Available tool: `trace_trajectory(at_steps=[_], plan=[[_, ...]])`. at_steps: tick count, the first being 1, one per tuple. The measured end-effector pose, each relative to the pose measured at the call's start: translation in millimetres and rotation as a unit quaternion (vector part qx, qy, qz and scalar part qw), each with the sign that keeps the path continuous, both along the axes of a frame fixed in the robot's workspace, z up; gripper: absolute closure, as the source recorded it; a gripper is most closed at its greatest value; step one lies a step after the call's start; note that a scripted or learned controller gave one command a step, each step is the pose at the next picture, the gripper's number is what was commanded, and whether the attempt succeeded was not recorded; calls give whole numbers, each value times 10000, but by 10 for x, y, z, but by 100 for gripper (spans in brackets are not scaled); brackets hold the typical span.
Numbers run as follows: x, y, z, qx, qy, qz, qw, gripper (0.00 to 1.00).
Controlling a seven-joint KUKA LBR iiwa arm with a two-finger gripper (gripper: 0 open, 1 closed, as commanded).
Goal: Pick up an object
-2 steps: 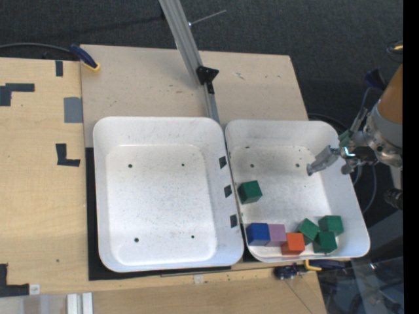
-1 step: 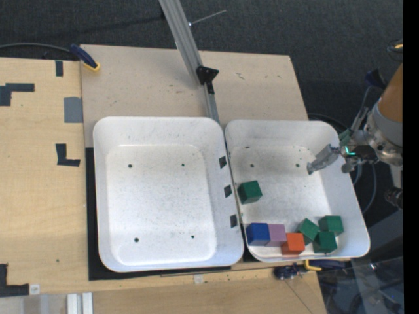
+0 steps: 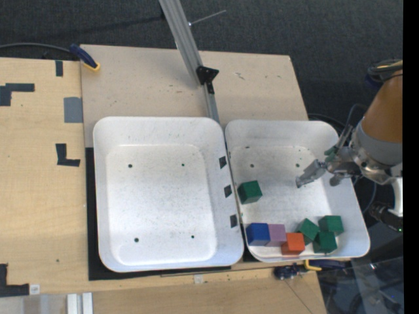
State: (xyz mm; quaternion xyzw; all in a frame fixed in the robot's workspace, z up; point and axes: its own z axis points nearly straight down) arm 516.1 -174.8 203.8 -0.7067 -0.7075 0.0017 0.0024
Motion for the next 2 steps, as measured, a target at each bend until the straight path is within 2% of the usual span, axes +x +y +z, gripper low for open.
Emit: trace_trajectory(at_steps=[2], plan=[[17, 28, -1140, -9, -17, 0, 10000, 0]])
